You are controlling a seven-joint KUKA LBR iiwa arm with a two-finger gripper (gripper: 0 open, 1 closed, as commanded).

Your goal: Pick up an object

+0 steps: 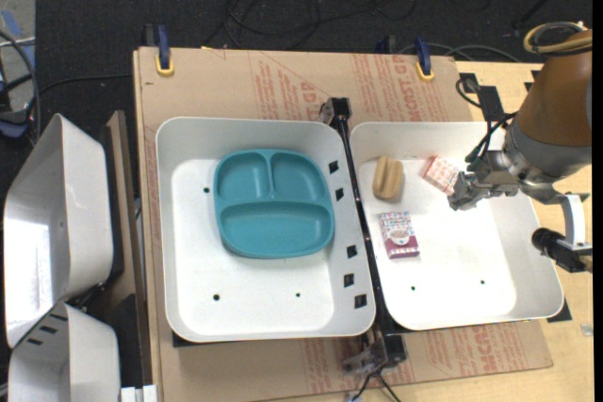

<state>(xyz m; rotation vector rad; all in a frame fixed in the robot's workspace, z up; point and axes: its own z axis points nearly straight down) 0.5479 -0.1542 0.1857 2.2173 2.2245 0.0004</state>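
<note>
Even, bright overhead light; white bins (pixel 179 231) nearly blown out, shadows faint, focus slightly soft.

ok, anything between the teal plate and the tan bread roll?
In the camera view, just the bins' adjoining walls lie between the teal plate and the bread roll; no loose object.

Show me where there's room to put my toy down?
Bare floor: the right bin below the purple card box, and the left bin under the teal plate. Crowded: the right bin's top, with the bread roll, pink packet and gripper.

Grey arm (pixel 551 141), orange band (pixel 562 89)
</note>
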